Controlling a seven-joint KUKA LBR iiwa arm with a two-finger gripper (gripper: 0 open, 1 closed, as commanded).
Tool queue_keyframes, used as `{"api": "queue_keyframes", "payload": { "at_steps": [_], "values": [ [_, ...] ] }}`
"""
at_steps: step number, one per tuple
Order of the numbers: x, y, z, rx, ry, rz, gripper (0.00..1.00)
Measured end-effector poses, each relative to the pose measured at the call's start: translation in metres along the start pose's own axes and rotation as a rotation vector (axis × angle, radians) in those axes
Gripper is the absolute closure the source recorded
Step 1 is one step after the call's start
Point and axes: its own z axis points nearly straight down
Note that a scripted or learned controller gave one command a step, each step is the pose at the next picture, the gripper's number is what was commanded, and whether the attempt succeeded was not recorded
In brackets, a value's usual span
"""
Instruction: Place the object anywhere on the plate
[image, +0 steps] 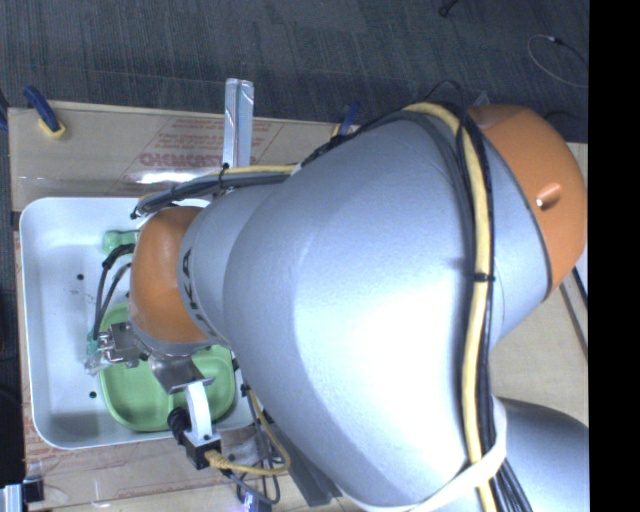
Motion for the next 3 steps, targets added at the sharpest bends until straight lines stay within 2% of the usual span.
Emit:
{"api": "queue_keyframes", "payload": {
  "at_steps": [1, 2, 3],
  "values": [
    [-0.009, 0.069, -0.231, 0.012, -0.015, 0.434, 0.00],
    [-0.005, 0.068, -0.239, 0.021, -0.018, 0.421, 1.00],
    [0.029, 0.001, -0.133, 0.015, -0.017, 0.498, 1.00]
  ]
}}
